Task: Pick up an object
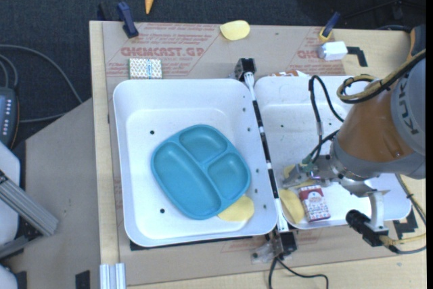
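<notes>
My arm comes in from the right and bends down into the right bin. The orange band sits over the bin's right half. My gripper is low at the end of it, close to the bin's left wall. I cannot tell if it is spread or pressed together, and I see nothing held in it. A black cable loops along my arm, behind the gripper. Just in front of my gripper, toward the bin's front wall, lies a small red box. It lies flat on the bin floor. Its long side runs from my gripper toward the front wall, tipped a little. One short end points up at my gripper. A yellow piece lies beside the box, right against its left side, so it is close in the way there. The wall between the bins is just left of my gripper. Past that wall is the left bin, with a blue plate in it. Another yellow piece peeks out from under the plate's front edge, near the wall. Far behind my gripper, out on the bench, sit a yellow lump and a small white block.
</notes>
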Available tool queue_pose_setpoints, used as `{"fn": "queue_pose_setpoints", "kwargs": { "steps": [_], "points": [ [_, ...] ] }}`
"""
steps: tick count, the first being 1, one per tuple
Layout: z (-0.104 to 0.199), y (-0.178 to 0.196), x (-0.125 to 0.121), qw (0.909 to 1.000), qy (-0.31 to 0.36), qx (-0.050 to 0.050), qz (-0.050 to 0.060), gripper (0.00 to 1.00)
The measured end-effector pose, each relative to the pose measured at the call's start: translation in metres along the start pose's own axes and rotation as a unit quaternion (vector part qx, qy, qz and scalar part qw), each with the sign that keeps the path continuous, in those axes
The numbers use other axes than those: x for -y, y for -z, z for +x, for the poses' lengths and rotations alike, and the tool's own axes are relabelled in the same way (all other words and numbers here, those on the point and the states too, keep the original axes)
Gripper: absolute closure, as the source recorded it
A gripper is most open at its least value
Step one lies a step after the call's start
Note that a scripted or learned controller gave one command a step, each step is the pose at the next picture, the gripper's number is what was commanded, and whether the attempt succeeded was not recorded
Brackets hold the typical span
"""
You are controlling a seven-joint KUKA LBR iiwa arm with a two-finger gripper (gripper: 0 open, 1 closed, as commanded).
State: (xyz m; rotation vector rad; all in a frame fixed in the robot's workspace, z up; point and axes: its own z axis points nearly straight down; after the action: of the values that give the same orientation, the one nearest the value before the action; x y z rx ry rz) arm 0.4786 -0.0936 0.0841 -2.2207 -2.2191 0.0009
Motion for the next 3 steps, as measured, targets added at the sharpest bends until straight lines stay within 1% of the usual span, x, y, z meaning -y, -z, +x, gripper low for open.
{"fn": "queue_pose_setpoints", "kwargs": {
  "steps": [1, 2, 3],
  "points": [
    [0.000, 0.010, -0.001, 1.0000, 0.000, 0.000, -0.001, 1.00],
    [0.000, 0.010, 0.000, 1.0000, 0.000, 0.000, -0.001, 0.00],
    [-0.020, 0.000, -0.052, 1.0000, 0.000, 0.001, -0.001, 0.00]
  ]
}}
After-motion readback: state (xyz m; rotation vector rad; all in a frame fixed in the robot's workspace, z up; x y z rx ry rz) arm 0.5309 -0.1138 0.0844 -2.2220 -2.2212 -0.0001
